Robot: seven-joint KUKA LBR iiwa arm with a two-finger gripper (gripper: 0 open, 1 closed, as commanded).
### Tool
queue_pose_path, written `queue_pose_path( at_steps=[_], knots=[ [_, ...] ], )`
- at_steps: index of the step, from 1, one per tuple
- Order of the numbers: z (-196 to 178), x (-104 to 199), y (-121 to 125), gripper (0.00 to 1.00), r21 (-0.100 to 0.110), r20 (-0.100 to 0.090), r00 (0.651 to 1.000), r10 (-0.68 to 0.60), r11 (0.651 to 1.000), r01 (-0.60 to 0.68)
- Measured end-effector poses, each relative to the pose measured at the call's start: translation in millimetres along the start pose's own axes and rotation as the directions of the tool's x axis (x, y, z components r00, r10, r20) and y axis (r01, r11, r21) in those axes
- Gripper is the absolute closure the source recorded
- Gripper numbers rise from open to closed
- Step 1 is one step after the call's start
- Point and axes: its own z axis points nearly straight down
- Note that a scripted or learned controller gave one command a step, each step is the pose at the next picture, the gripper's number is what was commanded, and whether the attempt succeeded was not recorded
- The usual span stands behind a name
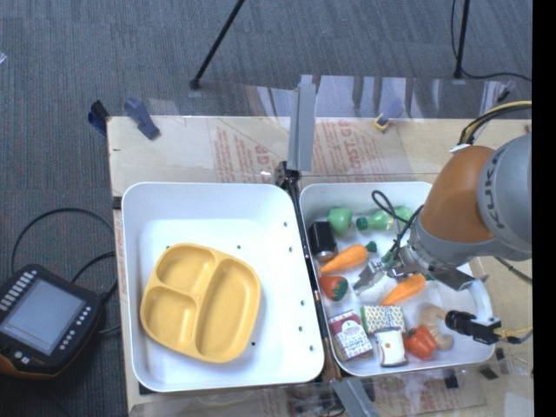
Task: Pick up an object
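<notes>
1. Sitting on the counter (174, 150) are two white bins: left bin (143, 207) with one yellow plate (201, 301), right bin (365, 189) with two carrots (345, 257).
2. Claw (372, 272) hangs over the carrots; open or closed, I cannot tell.
3. Grey carpet (104, 42) surrounds.

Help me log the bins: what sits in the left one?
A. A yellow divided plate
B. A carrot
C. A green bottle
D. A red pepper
A: the yellow plate with three compartments lies in the left bin; the toy foods are in the right bin.
</notes>
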Motion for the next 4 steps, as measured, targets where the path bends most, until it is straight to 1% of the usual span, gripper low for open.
queue_pose_path(
  at_steps=[1, 2, 3, 4],
  knots=[
    [1, 0, 47, 0.0, 0.001, 0.001, 0.998, -0.066, 0.998, 0.066],
    [1, 25, 93, 0.0, 0.0, 0.001, 0.997, -0.081, 0.997, 0.081],
    [-104, 89, 122, 0.0, -0.009, 0.007, 0.975, -0.224, 0.975, 0.224],
    [-75, 11, 86, 0.0, 0.004, 0.002, 0.965, -0.263, 0.965, 0.263]
  ],
)
